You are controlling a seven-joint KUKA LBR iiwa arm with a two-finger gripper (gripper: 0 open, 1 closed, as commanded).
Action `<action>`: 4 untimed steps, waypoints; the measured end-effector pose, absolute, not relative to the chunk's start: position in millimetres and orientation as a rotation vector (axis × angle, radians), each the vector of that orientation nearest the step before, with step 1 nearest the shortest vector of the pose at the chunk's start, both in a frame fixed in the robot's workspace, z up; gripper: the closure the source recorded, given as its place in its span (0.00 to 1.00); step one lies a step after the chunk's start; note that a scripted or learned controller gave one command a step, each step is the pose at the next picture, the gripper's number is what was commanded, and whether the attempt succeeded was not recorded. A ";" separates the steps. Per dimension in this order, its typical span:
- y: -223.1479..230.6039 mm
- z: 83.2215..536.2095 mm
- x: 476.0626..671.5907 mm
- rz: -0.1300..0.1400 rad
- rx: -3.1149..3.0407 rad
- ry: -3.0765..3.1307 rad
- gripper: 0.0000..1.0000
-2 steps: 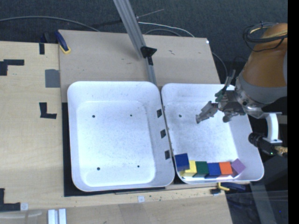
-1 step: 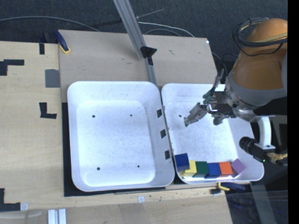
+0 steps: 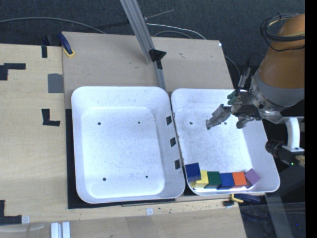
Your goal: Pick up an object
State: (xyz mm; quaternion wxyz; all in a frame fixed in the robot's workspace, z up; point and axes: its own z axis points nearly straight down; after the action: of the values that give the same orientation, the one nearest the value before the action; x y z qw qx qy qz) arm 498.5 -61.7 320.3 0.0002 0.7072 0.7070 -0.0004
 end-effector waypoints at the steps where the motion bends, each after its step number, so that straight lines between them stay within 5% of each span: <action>1: -60.1 329.8 498.3 -0.003 2.219 2.225 1.00; 2: -86.4 445.4 482.6 0.007 2.216 2.217 1.00; 3: -69.0 480.6 482.8 0.003 2.216 2.222 1.00; 4: -26.8 242.1 515.3 -0.011 2.224 2.229 1.00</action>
State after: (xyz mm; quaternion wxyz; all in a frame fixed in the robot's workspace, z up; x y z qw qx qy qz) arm 515.3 -26.8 242.1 -0.0037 0.7063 0.7079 -0.0035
